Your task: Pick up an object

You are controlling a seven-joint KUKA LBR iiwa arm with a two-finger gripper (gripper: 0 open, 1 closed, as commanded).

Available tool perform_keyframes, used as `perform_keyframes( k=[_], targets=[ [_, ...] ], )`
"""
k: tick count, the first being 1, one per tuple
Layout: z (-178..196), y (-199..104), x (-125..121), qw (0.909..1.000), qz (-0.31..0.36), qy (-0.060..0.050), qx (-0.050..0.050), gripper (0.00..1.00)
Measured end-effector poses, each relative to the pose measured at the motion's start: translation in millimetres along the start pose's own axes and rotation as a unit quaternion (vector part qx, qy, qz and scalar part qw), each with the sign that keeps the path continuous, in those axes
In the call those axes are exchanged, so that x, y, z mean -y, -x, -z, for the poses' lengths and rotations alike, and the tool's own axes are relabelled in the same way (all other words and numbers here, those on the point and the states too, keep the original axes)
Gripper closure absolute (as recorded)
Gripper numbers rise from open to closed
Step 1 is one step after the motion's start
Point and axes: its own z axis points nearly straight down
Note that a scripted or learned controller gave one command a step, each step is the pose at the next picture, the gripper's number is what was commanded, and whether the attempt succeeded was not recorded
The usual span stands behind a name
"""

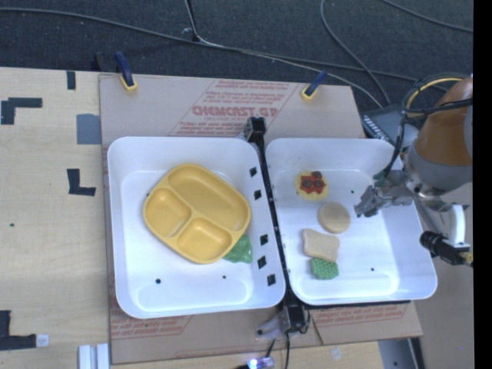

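Four small food pieces point(321, 225) fill the right bin point(384, 283); one yellow tray point(197, 212) left.

A single fixed camera is looking down from above at a slant, taking in the whole bench point(46, 206) from a moderate height. Two shallow white bins are sitting side by side near the centre: the left bin point(127, 283) and the right bin point(400, 279). Dark floor point(254, 14) with cables is filling the top of the view. The arm point(446, 141) is reaching in from the right edge.
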Motion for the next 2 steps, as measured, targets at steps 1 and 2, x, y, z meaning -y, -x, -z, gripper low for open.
perform_keyframes(
  k=[1,2],
  targets=[
    [55.6,9.8,-2.3,1.0,0.0,0.0,0.0,1.0],
    [106.2,10.2,-3.8,1.0,0.0,0.0,0.0,1.0]
  ],
)
